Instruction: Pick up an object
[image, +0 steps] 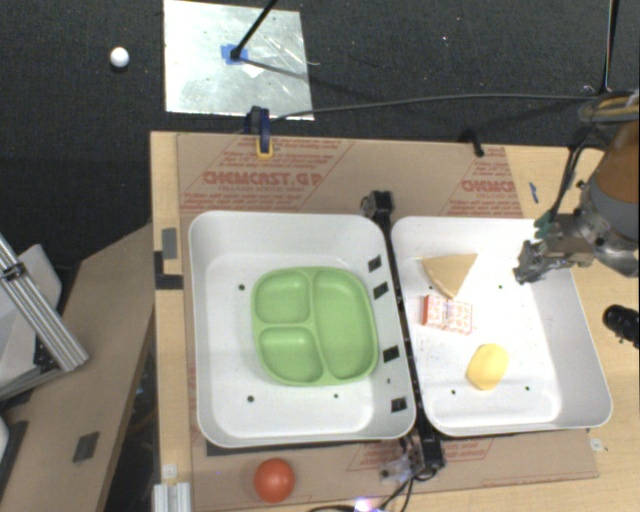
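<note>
The gripper (528, 262) sits at the far right edge of the right bin (575, 330), carried in from the right by the grey arm (615, 190) with its orange band. It is small and dark against the white wall, and the view does not let one tell how its fingers stand; nothing is seen between them.

Nearest to it, inside the same bin, lies a tan wedge (450, 272), well apart from the gripper toward the bin's left side. The wedge's narrow tip points down and to the left, toward a small red-and-white packet (445, 314) that lies just below it, touching or nearly so. The packet lies flat, roughly square, with no clear long axis. Further toward the near edge rests a yellow lemon-like piece (487, 366), standing alone with bare bin floor around it; its long axis runs slightly up to the right.

The left bin (215, 300) holds a green divided tray (314, 325). On the surface (330, 170) outside the bins, at the near edge, lies a red-orange ball (274, 479).

The step in hand looks like the approach: nothing is picked yet. The next move would call for travelling left over one object and descending. The yellow piece seems the easiest target, being isolated; closing across its short axis would suit it best.
</note>
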